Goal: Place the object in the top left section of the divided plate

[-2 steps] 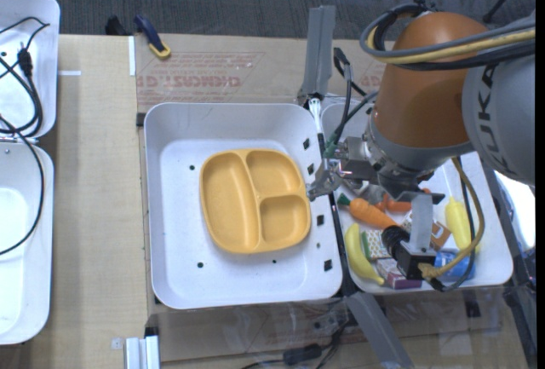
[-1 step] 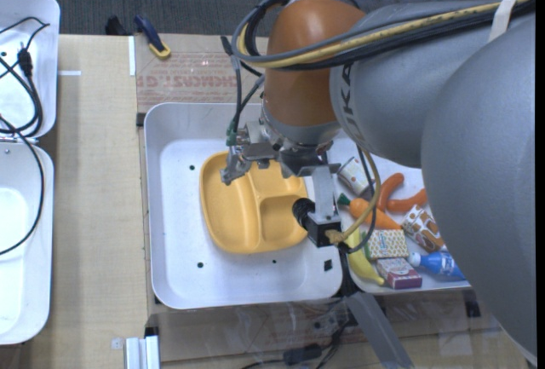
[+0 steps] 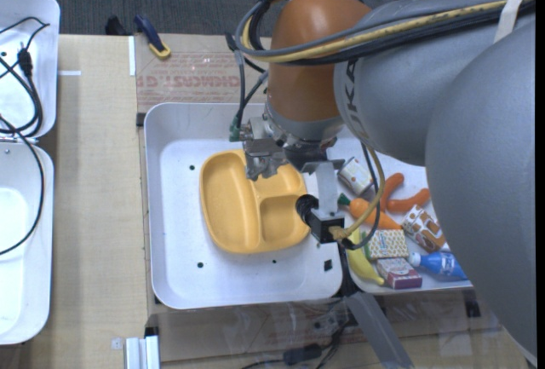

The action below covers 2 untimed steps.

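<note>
The tool point(image 3: 266, 161) hangs over the upper right rim of the yellow divided plate point(image 3: 243, 210) in the left bin point(image 3: 170, 214); its grip state cannot be determined, no object is identifiable there, and placement appears incomplete.

Even, bright overhead light; the white bin point(image 3: 170, 273) shows mild glare, soft shadow under the arm point(image 3: 443, 103). Focus is fair, the arm's near bulk slightly soft.
</note>
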Motion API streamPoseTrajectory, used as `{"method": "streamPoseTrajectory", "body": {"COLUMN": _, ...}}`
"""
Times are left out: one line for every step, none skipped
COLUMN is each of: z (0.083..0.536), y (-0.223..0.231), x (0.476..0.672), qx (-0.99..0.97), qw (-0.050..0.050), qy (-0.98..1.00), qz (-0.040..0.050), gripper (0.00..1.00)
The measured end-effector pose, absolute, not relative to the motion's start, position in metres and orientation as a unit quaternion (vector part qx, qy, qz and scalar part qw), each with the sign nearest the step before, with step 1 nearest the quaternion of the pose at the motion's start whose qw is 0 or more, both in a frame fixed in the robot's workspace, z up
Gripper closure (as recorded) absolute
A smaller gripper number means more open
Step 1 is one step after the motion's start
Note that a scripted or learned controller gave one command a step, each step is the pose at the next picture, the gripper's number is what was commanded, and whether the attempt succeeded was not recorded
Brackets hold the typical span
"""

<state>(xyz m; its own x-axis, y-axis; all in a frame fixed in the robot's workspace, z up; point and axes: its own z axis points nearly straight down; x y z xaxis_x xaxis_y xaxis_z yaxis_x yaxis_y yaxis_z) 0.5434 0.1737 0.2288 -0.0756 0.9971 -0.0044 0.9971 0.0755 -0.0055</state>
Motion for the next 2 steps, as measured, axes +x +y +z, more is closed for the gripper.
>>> {"method": "streamPoseTrajectory", "body": {"z": 0.2287, "y": 0.1736, "x": 0.5433, "qx": -0.68, "qw": 0.0, "qy": -0.733, "qz": 0.0038, "gripper": 0.0}}
{"method": "streamPoseTrajectory", "body": {"z": 0.2365, "y": 0.171, "x": 0.5441, "qx": -0.682, "qw": 0.0, "qy": -0.732, "qz": 0.0056, "gripper": 1.0}}
